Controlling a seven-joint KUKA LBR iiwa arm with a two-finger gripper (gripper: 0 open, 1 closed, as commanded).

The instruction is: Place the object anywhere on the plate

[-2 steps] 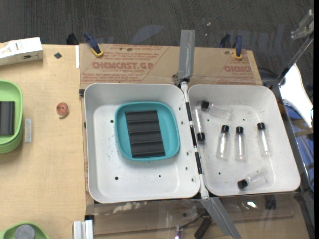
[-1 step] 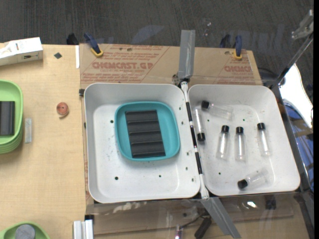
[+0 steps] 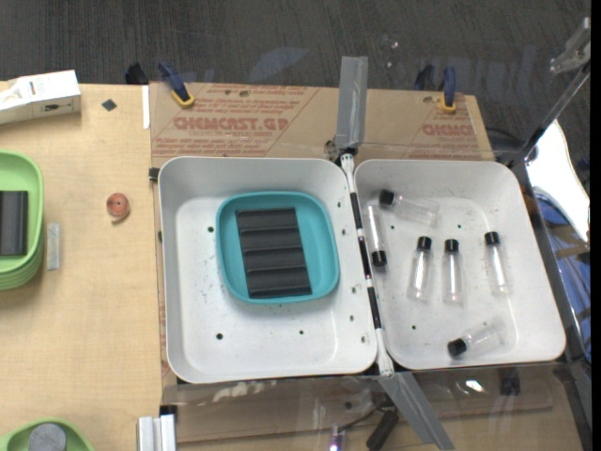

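Plate waiting, vials untouched: the pick has yet to begin.

You have the teal plate (image 3: 278,246), carrying a black ridged insert (image 3: 272,251), centred in the left bin (image 3: 188,336); across the divider at 3 o'clock, six clear black-capped vials (image 3: 453,271) lie loose in the right bin (image 3: 526,336). The gripper's pinch cannot be told. Next, I judge, you choose one well-separated vial, perhaps the one at the bin's 5 o'clock (image 3: 473,340).

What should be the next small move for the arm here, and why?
Probably descend over one upright-lying tube in the right bin: all six clear tubes with black caps lie there, the teal plate in the left bin carries only its black ribbed insert, and this tube has space around it.
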